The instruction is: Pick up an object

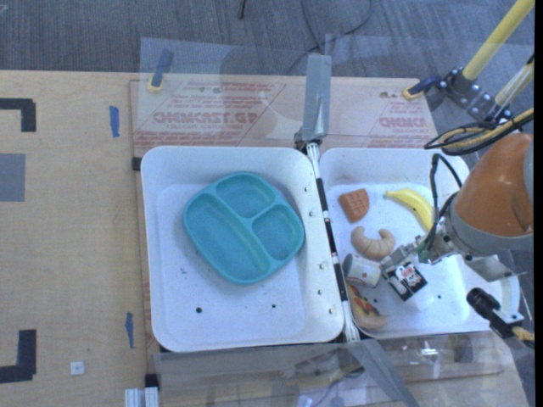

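Observation:
The right bin [441, 166] holds an orange waffle-like wedge [355, 203], a yellow banana [411, 203] and a tan croissant [373, 242]. A small white piece [366, 272] and a mixed red-and-yellow item [365, 306] lie near the bin's front left corner. My gripper [405, 278] hangs low over the bin's front middle, just right of the croissant and the white piece. The grey arm with its orange band [501, 195] reaches in from the right. Nothing shows as held.
The left bin [170, 295] carries a teal divided plate [244, 227]. A raised divider [327, 236] separates the two bins. Cables [450, 142] and a yellow rod [501, 28] sit at the back right. Clear plastic sheets [221, 108] lie behind the bins.

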Available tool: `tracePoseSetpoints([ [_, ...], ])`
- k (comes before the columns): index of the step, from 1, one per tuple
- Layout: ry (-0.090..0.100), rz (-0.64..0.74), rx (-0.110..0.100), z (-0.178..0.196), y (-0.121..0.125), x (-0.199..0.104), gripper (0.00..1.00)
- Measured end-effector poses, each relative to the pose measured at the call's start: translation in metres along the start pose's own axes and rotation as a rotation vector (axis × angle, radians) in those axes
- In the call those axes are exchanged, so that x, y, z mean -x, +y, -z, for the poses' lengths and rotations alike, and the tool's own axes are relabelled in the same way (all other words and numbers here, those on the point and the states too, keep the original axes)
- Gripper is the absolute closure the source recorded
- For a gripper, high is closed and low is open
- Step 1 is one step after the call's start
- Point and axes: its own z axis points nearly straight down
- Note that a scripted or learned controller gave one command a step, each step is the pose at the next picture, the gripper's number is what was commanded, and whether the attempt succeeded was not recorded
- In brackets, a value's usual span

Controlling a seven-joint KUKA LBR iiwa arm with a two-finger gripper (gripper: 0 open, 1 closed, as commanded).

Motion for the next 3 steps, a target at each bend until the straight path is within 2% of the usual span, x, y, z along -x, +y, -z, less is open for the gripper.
tracePoseSetpoints([
  [1,-0.002,0.123,0.000,0.0007,0.0018,-0.0017,0.00],
  [2,-0.003,0.001,-0.006,0.0006,-0.0008,-0.0056,0.00],
  [3,-0.004,0.027,-0.006,0.0008,-0.0001,-0.0062,0.00],
])
